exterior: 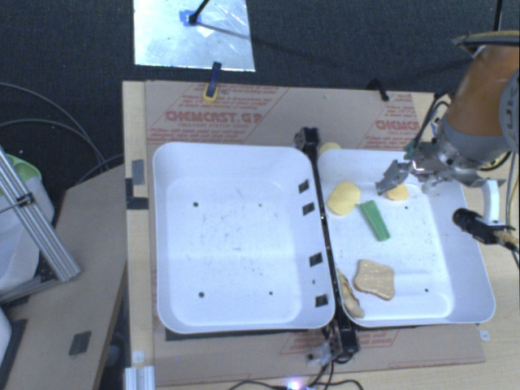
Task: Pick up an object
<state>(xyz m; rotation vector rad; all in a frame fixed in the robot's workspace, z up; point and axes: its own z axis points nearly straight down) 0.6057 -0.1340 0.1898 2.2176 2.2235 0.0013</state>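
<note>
The right bin [455, 299] holds several objects. A round yellow piece [344, 197] lies near its left wall, with a green block [374, 219] just right of it. A tan toast-shaped piece [374, 279] sits toward the front, and a thin tan piece [351, 295] lies along the front left wall. A small yellow piece [398, 192] lies in the far part of the bin. My gripper [396, 178] hangs directly over that small yellow piece, very close to it. Nothing visibly sits in the gripper.
The left bin [236, 242] stands beside the right one, and a black divider [318, 218] with clips runs between them. A small yellow item [329, 148] rests at the right bin's far left corner. A black part of the arm [475, 223] overhangs the right rim.
</note>
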